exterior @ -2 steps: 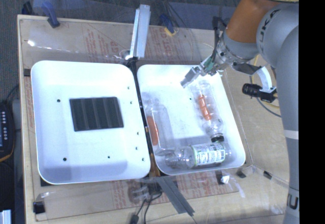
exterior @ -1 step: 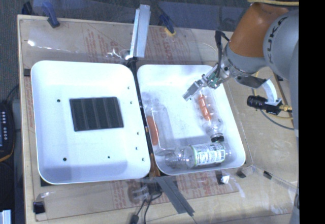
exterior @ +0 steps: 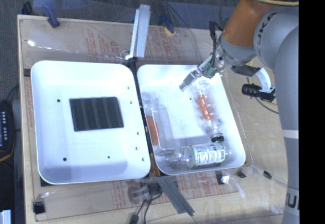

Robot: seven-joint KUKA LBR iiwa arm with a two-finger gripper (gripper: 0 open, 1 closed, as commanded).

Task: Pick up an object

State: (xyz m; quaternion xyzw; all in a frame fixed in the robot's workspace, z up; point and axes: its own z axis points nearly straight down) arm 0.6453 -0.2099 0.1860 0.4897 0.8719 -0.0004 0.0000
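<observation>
Brown bench [exterior: 76,40], clear sheet on top. 2 white bins sit side by side on it: left bin [exterior: 51,162] at frame left, right bin [exterior: 172,78] at middle-right, edges touching. Blue clips [exterior: 51,19] at upper left & top middle hold the sheet.

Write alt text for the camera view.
The end effector hangs over the right bin, above three clear plastic bottles lying inside. The left bin holds a dark ribbed panel.
</observation>
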